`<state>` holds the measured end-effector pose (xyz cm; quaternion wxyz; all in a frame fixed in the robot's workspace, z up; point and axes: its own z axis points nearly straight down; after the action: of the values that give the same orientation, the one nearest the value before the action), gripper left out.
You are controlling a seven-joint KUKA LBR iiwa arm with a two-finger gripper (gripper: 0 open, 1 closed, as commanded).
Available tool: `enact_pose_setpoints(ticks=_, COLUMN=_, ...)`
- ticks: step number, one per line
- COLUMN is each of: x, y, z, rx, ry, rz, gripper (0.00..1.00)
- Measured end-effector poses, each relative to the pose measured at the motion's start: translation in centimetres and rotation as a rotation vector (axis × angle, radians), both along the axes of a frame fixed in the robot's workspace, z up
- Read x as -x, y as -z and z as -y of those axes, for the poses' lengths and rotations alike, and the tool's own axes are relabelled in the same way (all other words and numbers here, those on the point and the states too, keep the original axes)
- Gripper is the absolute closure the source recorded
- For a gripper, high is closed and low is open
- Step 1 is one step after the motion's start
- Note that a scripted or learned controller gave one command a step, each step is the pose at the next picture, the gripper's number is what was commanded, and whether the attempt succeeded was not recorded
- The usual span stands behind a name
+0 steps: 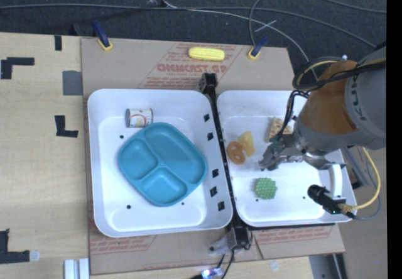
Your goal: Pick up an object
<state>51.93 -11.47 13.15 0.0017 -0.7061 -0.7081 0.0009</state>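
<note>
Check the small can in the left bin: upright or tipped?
Tipped. The can lies on its side beside the blue tray, its label wall facing up.

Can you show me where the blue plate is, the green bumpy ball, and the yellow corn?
blue plate [162, 162], camera view: middle, where its three sections meet.
green bumpy ball [266, 188], camera view: centre of its top.
yellow corn [206, 54], camera view: middle of the cob.

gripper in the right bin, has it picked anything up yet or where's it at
Done: the arm has reached into the right bin. In hand: nothing visibly; the gripper is low, among the green ball, the pretzel and the cracker. Left: grasping one and lifting it.
</note>
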Motion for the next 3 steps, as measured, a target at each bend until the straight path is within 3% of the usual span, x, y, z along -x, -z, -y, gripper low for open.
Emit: enact_pose_setpoints(ticks=3, x=-0.5, y=-15.3, z=1.7, rx=0.002, ry=0.002, rz=0.007, gripper=1.00)
